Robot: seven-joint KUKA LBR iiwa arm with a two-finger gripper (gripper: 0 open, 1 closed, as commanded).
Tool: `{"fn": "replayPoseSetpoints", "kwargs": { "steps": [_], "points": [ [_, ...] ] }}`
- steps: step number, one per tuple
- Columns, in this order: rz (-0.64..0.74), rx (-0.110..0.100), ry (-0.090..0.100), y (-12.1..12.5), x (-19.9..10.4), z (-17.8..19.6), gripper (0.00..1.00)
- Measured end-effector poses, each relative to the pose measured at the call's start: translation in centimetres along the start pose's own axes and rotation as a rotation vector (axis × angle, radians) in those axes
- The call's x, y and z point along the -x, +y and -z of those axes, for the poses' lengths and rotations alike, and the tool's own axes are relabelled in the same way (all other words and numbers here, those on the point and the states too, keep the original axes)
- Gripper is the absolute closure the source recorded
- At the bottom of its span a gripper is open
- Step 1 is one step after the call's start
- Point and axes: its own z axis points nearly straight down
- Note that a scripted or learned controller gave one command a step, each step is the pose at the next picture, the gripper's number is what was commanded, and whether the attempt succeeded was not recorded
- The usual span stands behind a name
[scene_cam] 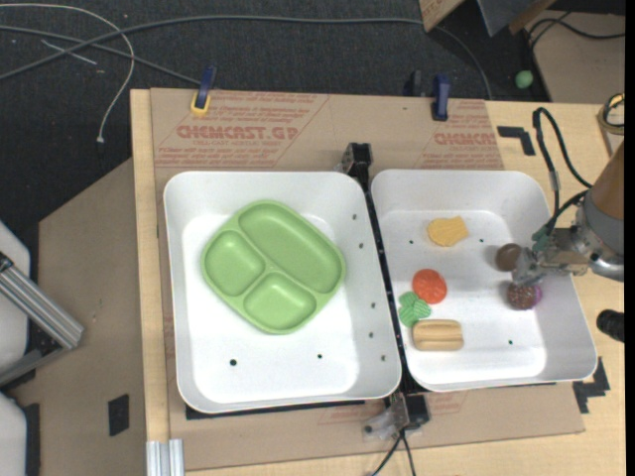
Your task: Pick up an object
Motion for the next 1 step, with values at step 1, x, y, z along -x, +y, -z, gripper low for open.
{"fn": "replayPoseSetpoints", "kwargs": {
  "steps": [1],
  "points": [
    [0.001,-0.001,0.0,0.18,0.05,4.15,1.0]
  ]
}}
